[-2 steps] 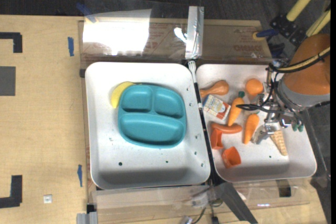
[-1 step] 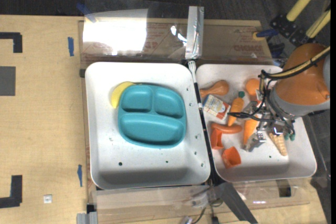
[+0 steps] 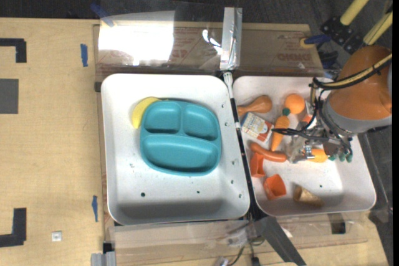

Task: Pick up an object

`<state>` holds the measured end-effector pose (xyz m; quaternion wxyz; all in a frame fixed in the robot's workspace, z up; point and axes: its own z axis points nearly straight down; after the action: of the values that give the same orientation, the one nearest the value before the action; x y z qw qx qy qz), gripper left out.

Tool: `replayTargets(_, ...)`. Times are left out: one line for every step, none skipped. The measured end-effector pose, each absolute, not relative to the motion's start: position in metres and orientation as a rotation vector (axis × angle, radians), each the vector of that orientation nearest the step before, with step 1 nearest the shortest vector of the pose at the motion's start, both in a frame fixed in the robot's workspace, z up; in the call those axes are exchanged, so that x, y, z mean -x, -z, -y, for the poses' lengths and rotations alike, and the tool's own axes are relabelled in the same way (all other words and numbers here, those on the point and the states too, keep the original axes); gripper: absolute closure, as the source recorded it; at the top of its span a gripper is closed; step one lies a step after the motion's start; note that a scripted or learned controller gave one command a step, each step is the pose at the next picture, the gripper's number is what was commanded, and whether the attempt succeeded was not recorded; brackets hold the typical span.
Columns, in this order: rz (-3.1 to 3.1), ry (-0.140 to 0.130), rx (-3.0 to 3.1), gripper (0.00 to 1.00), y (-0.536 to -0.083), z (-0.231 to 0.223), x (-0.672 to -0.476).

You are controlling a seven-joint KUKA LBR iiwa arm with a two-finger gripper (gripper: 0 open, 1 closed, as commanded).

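1. Tool (image 3: 307,149) sits low in the right bin (image 3: 358,193), among toy food; whether it is open or closed, cannot tell.
2. Nearest target: red sausage (image 3: 269,154), just beside it. Advise a centred, straight-down grip.
3. Crowding: carton (image 3: 254,126), orange cup (image 3: 274,185), bread piece (image 3: 307,195).
4. Left bin (image 3: 124,196) holds teal tray (image 3: 181,136).

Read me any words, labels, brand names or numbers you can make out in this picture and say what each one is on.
Nothing here can be read with confidence.
Cardboard panel behind the bins: faint reddish printed lettering, too blurred and glare-washed to read.
Small white carton in the right bin: a red and white printed label, too small to read.
Teal divided plate in the left bin: no marking visible.
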<state>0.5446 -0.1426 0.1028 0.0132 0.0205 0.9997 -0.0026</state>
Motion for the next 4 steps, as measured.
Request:
replayTargets(-3.120,-0.002,-0.086,1.00,-0.234,0.074,-0.607)
replayTargets(-3.122,0.001,-0.090,1.00,-0.240,0.076,-0.606)
replayTargets(-3.122,0.001,-0.211,1.00,-0.282,0.102,-0.630)
replayTargets(-3.137,-0.003,-0.193,1.00,-0.201,0.066,-0.615)
